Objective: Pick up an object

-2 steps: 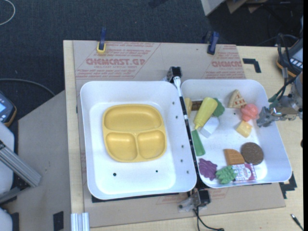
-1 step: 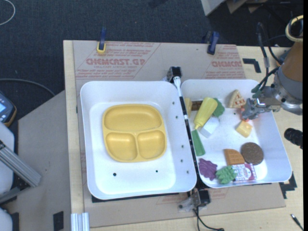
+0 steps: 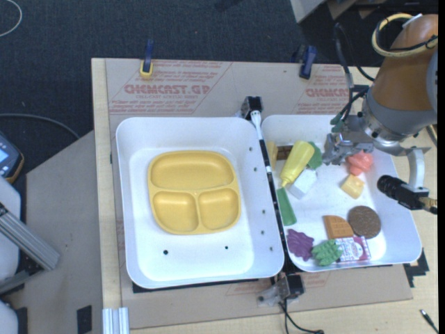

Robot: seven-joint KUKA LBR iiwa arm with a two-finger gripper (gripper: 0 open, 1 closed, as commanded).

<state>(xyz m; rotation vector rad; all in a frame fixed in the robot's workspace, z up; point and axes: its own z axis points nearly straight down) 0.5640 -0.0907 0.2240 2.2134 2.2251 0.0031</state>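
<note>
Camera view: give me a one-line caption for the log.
End effector low over toy food in the right bin; yellow divided plate in the left bin.

Camera: you've just got the one, fixed up above the bench [image 3: 208,75].
Facing: looks down at a slant, so the far edge sits at the top of your picture.
Range: pulled back enough that you see the left bin [image 3: 132,186] and the right bin [image 3: 407,239] whole, plus dark floor around.
Arm [image 3: 407,75]: comes in from your right.
</note>
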